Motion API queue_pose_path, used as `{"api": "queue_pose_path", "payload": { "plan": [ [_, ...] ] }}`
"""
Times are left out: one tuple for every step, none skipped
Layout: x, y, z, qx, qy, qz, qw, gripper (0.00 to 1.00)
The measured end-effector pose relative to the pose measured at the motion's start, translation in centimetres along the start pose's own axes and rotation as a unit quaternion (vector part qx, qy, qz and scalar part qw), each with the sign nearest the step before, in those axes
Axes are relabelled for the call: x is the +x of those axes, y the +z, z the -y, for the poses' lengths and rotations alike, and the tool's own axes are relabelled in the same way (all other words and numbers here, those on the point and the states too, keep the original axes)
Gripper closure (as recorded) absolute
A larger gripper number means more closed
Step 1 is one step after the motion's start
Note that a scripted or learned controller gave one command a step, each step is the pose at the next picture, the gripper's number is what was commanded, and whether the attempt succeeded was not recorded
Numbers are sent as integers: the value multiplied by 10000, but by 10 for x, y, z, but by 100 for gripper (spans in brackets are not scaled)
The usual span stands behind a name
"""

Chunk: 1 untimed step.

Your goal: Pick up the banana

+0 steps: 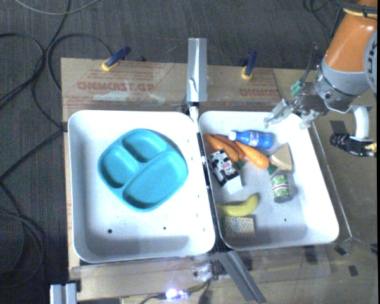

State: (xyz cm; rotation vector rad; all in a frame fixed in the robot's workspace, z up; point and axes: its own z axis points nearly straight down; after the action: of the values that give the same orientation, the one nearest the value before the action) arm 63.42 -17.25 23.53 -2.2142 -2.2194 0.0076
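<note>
Overhead view of the two-bin bench, arm at the upper right. The gripper (284,111) hangs over the far rim of the right bin (323,195), its pale fingers (273,116) spread apart with nothing between them; the grey wrist and orange band rise behind it toward the frame's corner.

Positions below are given relative to the banana (242,206), the task's object. It lies in the near half of the right bin, curved, its tips turned up toward the far side. The gripper is well apart from it, up and to the right. Touching or just below the banana sits a small speckled block (239,225). Just above and left of it is a black-and-white carton (224,168); to its right, a small green-labelled can (280,187). Farther up lie two carrots (237,149), a blue-capped bottle (252,138) and a tan wedge (282,158). Far to the left, in the left bin (82,189), rests a blue divided plate (143,168).

The step in hand appears to be the approach. To do it well, the gripper should travel above the clutter toward the near side, descend over the banana's middle, and set its fingers across the short width of the fruit, not along its length. The speckled block leaves little room on the near side, so the near finger needs care.
</note>
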Motion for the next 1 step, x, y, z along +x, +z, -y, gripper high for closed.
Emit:
{"api": "queue_pose_path", "payload": {
  "plan": [
    [43, 65, 53, 6, -346, -1, 9994, 0]
  ]
}}
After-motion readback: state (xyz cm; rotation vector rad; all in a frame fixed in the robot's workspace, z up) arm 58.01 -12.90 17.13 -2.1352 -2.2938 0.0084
